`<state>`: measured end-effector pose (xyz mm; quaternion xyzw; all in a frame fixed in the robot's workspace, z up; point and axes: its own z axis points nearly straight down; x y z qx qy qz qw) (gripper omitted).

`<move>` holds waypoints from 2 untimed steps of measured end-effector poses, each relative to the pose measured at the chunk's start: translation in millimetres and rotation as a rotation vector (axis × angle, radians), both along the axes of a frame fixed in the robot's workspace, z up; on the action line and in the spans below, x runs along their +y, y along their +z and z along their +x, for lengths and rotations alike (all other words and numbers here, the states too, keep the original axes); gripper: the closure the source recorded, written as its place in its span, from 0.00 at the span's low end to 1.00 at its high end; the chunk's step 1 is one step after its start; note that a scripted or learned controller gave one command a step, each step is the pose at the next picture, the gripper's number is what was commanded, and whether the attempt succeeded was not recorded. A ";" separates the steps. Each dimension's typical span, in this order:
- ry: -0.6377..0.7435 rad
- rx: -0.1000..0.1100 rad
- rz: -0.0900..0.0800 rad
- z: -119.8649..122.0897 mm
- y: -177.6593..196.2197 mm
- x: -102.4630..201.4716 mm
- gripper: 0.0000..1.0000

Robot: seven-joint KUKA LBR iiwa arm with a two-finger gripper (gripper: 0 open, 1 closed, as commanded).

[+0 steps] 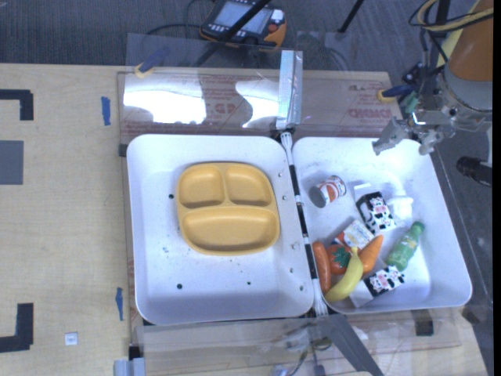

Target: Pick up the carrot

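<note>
The carrot [321, 263] is an orange piece lying along the left wall of the right bin [446, 233], partly under a yellow banana [347, 282]. A second orange piece [371, 250] lies just right of it in the same pile. My gripper [406, 141] hangs over the far right corner of the right bin, well above and to the right of the carrot. Its two fingers stand apart, open, with nothing between them.
Around the carrot lie a green bottle [405, 247], two cow-patterned cartons [376, 212] [386, 280] and a small can [329, 190]. The left bin [149, 210] holds a yellow divided plate [228, 207]. A clear wall stands behind both bins.
</note>
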<state>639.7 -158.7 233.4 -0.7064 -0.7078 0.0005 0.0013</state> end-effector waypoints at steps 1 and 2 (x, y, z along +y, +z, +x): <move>-0.192 0.001 0.000 -51.7 -71.5 -10.5 0.00; -0.264 -0.020 -0.005 -30.2 -100.8 -4.3 0.00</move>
